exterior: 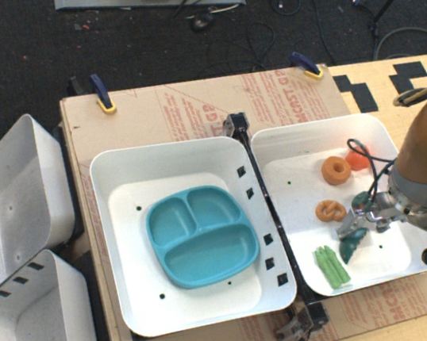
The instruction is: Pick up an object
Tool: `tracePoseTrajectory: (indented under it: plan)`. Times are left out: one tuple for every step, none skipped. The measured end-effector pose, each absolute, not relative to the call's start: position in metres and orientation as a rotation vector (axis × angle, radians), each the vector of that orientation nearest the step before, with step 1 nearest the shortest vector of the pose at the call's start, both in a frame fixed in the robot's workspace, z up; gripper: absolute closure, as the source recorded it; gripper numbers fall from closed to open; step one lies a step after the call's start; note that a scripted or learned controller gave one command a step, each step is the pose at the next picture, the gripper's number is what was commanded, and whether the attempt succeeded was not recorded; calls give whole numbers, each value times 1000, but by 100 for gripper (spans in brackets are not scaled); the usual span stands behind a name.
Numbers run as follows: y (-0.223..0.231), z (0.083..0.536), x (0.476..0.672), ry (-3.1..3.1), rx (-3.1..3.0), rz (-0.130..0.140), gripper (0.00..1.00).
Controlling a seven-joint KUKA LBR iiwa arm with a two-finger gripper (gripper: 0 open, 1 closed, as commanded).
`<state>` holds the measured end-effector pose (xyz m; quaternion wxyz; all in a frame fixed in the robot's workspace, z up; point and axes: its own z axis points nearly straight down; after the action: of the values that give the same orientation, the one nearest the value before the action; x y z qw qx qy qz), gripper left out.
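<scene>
Green stick (332,266) lower right of frame, long axis near vertical, just lower left of gripper (357,228). Gripper over teal object (352,243); finger state cannot tell. Orange rings (330,211) just upper left.

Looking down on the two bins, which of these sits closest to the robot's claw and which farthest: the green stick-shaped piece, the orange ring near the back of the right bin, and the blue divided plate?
From the gripper:
1. Green stick-shaped piece, just below-left of it in the right bin.
2. Orange ring, toward the back of the same bin.
3. Blue divided plate, across in the left bin.
</scene>
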<state>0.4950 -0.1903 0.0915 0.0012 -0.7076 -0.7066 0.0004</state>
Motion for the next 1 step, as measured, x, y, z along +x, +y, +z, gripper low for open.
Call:
tracePoseTrajectory:
  plan:
    - [-190, 102, 496, -2219, -2224, -1, 100]
